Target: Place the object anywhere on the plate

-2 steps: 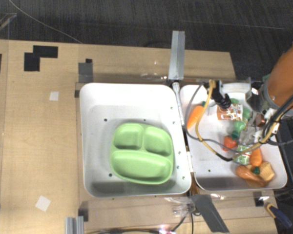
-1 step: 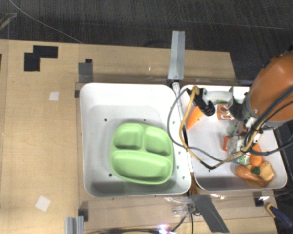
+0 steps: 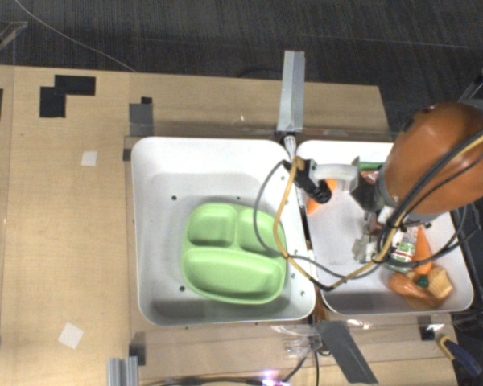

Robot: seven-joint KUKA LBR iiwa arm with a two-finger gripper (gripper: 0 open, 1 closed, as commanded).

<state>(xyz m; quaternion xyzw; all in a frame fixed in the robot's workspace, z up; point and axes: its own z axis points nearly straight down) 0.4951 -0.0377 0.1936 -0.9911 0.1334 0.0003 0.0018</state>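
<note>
The green divided plate (image 3: 229, 253) lies in the left bin (image 3: 157, 215), bare white floor open to its left. Cables (image 3: 283, 215) loop across the shared rim. In the right bin (image 3: 334, 240) the gripper (image 3: 369, 244) hangs low, its grip impossible to tell. Toy food (image 3: 419, 284) crowds the near-right corner, beside the rim.

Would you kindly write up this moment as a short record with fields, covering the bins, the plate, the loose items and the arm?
left bin: shallow white bin holding the plate
plate: green plastic plate with compartments, nothing on it
right bin: shallow white bin with loose items
loose items: small orange piece near the divider; orange and tan food-like toys in the near right corner
arm: grey arm with orange band above the right bin
gripper: low over the right bin, finger state unclear
task status: object not yet on the plate
</note>
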